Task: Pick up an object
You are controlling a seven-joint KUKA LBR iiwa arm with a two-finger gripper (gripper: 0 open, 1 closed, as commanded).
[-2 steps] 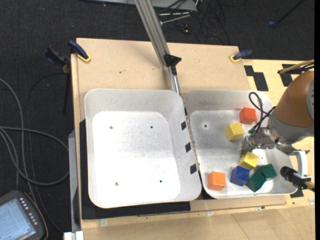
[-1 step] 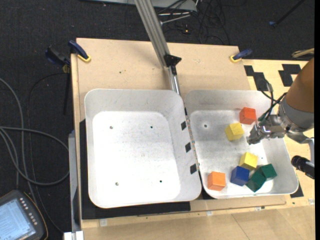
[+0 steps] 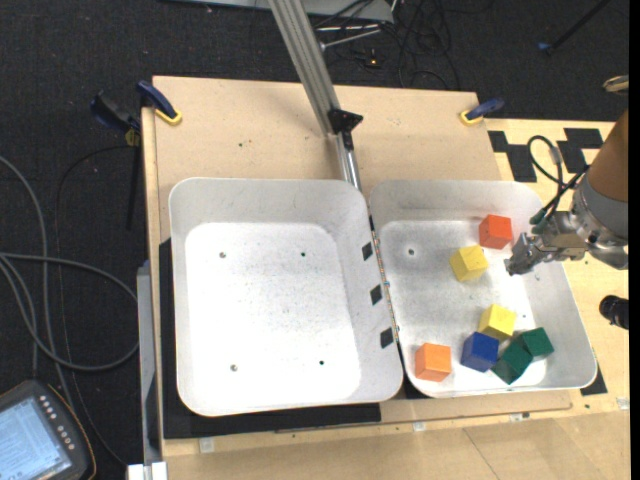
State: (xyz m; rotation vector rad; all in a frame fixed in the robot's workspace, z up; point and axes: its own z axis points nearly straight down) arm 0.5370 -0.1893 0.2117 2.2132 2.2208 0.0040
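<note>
— Where was the two-finger gripper (image 3: pixel 520 260)?
— Over the right white bin (image 3: pixel 420 373), beside the red cube (image 3: pixel 495 231) and yellow cube (image 3: pixel 468 262); grip unclear.
— Room?
— Blocks crowded its near edge.

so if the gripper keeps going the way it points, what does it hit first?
Probably the yellow cube, just left of the gripper, which points left and down. Depth is unclear, so it may meet the right bin floor first.
</note>
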